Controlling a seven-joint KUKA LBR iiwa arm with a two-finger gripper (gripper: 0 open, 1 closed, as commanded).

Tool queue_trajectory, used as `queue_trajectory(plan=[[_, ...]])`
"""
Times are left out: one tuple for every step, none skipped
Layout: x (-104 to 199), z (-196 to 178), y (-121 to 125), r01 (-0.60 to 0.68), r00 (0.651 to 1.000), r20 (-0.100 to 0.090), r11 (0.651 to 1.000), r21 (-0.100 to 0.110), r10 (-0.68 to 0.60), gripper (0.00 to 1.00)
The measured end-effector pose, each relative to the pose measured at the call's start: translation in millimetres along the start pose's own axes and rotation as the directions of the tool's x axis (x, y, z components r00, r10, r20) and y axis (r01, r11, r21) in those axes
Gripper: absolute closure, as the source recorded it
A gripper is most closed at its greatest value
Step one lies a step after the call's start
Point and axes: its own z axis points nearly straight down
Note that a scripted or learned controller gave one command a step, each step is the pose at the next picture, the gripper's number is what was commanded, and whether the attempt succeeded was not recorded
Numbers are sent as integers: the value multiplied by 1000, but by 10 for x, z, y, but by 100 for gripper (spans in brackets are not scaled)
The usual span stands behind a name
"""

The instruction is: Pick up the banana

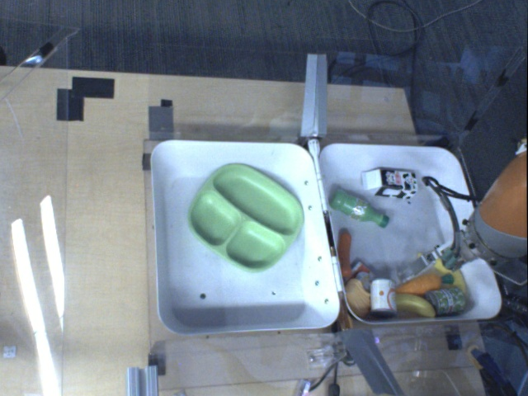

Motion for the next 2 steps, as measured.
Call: queue_trajectory(plan=[[-18,-131,27,-1,1000,3,1000,-6,1,100],[47,-1141,340,-10,1000,1,1000,5,10,100]])
